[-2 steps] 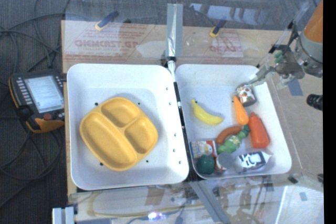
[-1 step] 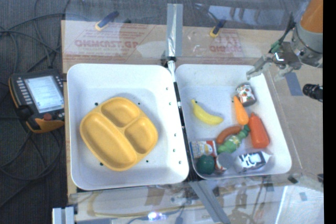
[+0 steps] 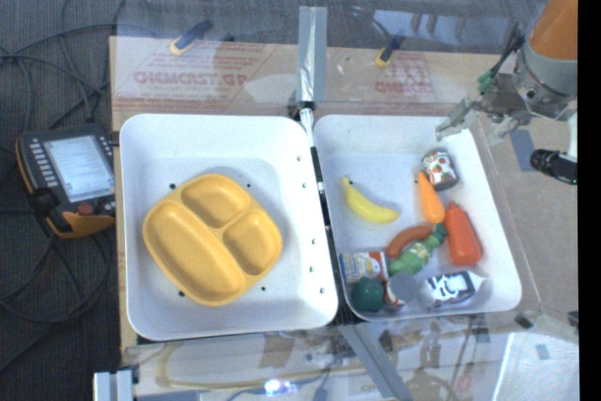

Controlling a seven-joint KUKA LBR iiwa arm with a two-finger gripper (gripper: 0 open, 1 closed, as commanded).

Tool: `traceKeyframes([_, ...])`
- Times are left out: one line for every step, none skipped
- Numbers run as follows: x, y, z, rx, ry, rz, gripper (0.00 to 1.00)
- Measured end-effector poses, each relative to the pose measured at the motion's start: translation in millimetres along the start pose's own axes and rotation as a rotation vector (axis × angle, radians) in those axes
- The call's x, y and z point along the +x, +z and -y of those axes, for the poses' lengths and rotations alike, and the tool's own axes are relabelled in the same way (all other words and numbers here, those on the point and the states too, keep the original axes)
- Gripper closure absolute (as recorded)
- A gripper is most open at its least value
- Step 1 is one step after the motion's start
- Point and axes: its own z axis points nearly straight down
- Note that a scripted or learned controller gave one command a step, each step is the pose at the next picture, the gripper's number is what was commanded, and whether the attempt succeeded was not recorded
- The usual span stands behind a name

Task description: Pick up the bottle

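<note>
While two white bins [image 3: 141, 315] are borne by the counter, the orange bottle [image 3: 462, 236] is found lying in the right one, beside one carrot [image 3: 429, 198]. It is judged light, stiff and slippery, best gripped across its body. Above the bin's far corner, the end effector [image 3: 488, 113] is spread open, holding nothing.

1. The arm [image 3: 559, 33] is cut off by the right and top edges.
2. The gripper [image 3: 474, 113] is small and blurred against the bench.
3. The green item [image 3: 369, 294] in the right bin [image 3: 399, 155] is partly covered by a small carton [image 3: 362, 266]; what it is cannot be told.
4. The labels on the small pack [image 3: 439, 168] and the dark can-like item [image 3: 449, 287] are too small to read.
5. The handheld screen [image 3: 66, 169] shows unreadable text.
</note>
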Motion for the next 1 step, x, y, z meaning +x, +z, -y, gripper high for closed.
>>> traceKeyframes([8.3,-43.9,13.1,-0.001,-0.111,0.005,0.0])
